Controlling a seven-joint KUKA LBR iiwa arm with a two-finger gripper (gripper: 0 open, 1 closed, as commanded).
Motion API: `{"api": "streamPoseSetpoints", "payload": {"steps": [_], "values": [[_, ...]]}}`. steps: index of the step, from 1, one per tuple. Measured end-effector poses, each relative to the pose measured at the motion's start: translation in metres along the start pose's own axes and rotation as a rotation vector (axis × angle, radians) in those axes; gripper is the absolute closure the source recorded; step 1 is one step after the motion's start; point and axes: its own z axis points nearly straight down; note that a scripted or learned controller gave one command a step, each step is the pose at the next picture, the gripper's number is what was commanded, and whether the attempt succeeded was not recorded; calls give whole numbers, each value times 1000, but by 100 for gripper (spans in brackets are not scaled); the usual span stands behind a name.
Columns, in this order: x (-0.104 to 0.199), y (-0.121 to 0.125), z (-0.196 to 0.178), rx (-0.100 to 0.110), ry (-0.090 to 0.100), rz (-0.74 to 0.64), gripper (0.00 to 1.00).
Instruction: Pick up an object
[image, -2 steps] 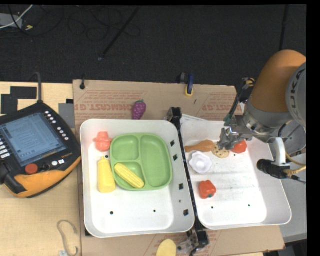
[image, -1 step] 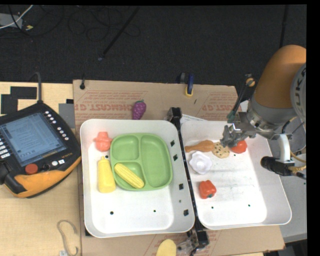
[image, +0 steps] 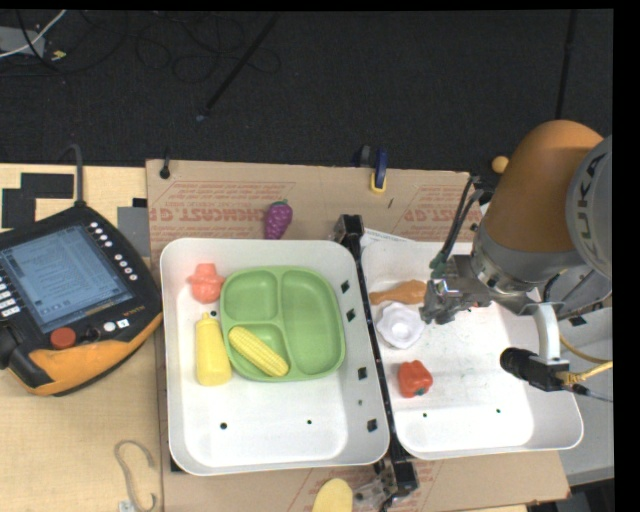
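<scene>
My gripper (image: 437, 308) hangs over the right bin (image: 500, 420), just right of a white cup-like object (image: 398, 326) and below a tan bread-like piece (image: 402, 293). A red pepper-like toy (image: 415, 378) lies lower in the same bin. In the left bin (image: 260, 430) a green divided plate (image: 283, 318) carries a yellow corn cob (image: 258, 351). Beside the plate stand a yellow bottle (image: 211, 350) and a pink toy (image: 204, 283). Nothing is visibly held between the fingers.
A purple grape bunch (image: 278, 218) lies on the cardboard behind the left bin. A teach pendant (image: 70, 290) sits at the left of the bench. A yellow object (image: 333, 495) rests at the front edge. The bins' centre divider (image: 365, 340) runs between them.
</scene>
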Motion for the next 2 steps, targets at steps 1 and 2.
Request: {"api": "streamPoseSetpoints", "payload": {"steps": [1,2], "values": [[36,-33,-3,0,-1,0,100],[37,-42,10,-1,-2,6,100]]}}
